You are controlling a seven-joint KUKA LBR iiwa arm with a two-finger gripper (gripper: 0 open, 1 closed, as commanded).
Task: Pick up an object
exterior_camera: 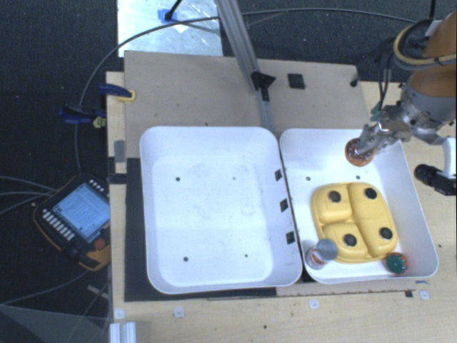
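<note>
Fingers of my gripper (362, 148) hang over the far part of the right bin (421, 213), and a small round brownish-orange object (356, 153) sits right at their tips. It looks pinched between them, so I count them as closed narrowly on it, though the view is small and the contact is hard to make out. My arm (428, 84) comes in from the right edge above that bin. Nearer the front of the same bin lies a yellow four-lobed tray (355, 222), well apart from my gripper. A grey-capped small thing (320, 252) rests just beside its front left corner, and a green ball (396, 264) by its front right corner. Beside it stands the left bin (153, 213).
</note>
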